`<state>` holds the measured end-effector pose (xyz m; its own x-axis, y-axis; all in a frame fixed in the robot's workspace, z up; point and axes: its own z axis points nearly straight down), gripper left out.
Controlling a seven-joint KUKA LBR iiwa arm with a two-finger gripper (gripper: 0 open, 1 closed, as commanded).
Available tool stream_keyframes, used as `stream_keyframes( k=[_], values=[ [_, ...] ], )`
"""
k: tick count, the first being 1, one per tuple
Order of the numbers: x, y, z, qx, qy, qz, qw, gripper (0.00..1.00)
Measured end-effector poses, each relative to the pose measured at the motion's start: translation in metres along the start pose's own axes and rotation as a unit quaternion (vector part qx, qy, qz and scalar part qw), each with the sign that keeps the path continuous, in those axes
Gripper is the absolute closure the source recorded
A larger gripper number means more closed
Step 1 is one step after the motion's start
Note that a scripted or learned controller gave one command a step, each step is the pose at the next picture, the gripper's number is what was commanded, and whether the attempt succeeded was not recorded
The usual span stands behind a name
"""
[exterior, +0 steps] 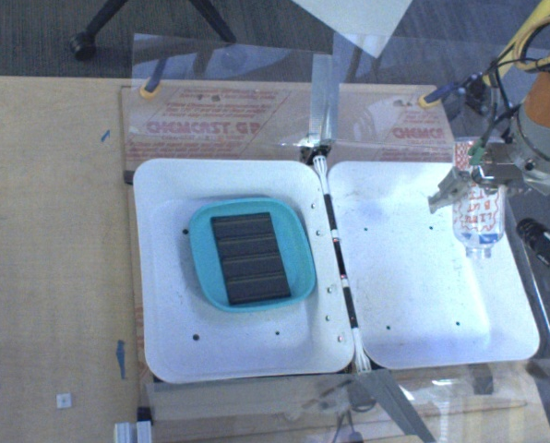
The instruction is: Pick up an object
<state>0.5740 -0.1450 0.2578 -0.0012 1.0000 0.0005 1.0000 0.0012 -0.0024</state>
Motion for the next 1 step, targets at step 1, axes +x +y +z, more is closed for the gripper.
stream_keyframes(
  k=[1],
  values=[
    [-0.0008, 0.0005, -0.0096, -0.001, 0.000, 0.000, 1.0000, 1.00]
  ],
)
